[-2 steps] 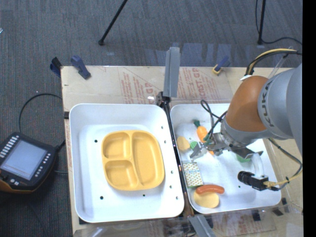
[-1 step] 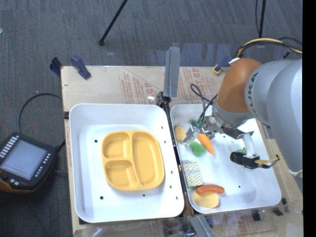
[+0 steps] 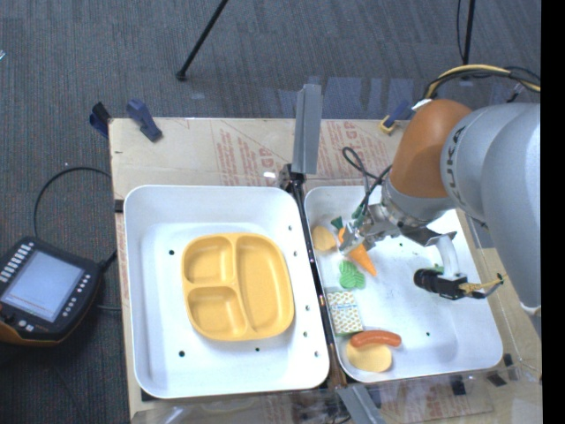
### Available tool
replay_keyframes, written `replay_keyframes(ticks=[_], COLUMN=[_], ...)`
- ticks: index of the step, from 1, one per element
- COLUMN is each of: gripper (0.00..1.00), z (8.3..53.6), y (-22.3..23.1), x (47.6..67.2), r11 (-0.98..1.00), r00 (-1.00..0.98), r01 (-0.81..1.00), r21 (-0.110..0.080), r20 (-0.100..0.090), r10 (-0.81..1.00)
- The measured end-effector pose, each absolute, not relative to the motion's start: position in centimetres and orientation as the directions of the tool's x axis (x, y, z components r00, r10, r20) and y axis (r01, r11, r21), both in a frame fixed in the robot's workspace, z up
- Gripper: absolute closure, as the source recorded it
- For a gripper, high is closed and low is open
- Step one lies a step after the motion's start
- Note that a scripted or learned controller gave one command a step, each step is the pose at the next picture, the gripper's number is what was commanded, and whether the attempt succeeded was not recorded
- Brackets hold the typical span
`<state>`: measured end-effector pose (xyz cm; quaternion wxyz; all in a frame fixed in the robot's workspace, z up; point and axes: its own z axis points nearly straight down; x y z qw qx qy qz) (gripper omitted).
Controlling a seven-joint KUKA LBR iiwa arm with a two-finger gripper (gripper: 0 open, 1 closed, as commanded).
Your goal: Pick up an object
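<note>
Nearest the lens is the grey arm (image 3: 508, 193), entering from the frame's right. Its gripper (image 3: 357, 233) is low over the upper left of the right bin (image 3: 477, 347), at the top end of an orange carrot-shaped piece (image 3: 365, 261). A green piece (image 3: 351, 276) lies against the carrot's lower side, and a yellow lump (image 3: 324, 238) lies just to its left.

Judgement: close on the carrot alone, squarely across its width, then lift straight up so the neighbours are not dragged.

Whether the gripper is open or closed cannot be told, nor whether it has any hold. The wrist's bulk hides the point of contact.
</note>
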<state>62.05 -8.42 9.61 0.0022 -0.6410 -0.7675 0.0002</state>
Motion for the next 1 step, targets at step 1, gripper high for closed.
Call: replay_keyframes(ticks=[1], gripper=[1.0], z=[23.64], y=[-5.06], x=[64.36], r11=[0.057], r00=[-0.057], r01=[0.998], r21=[0.015], r20=[-0.001], r10=[0.998])
